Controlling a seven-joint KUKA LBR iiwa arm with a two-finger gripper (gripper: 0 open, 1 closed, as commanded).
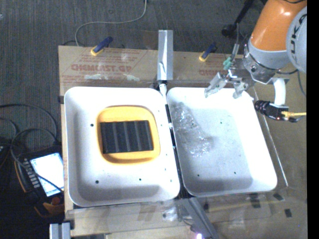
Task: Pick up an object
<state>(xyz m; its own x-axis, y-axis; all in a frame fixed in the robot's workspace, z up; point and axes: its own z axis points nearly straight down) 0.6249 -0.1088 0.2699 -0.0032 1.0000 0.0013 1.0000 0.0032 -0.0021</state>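
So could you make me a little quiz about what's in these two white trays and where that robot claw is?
1. True or false: the yellow-rimmed rectangular object with a black ribbed top lies in the left white bin.
2. What lies in the right white bin? A) a red ball B) a crumpled clear plastic piece C) a blue cup
3. Fill in: the two-finger gripper hangs above the right bin's ____ edge, fingers spread with nothing between them.

Key: 1 true; 2 B; 3 far (top edge in the picture).
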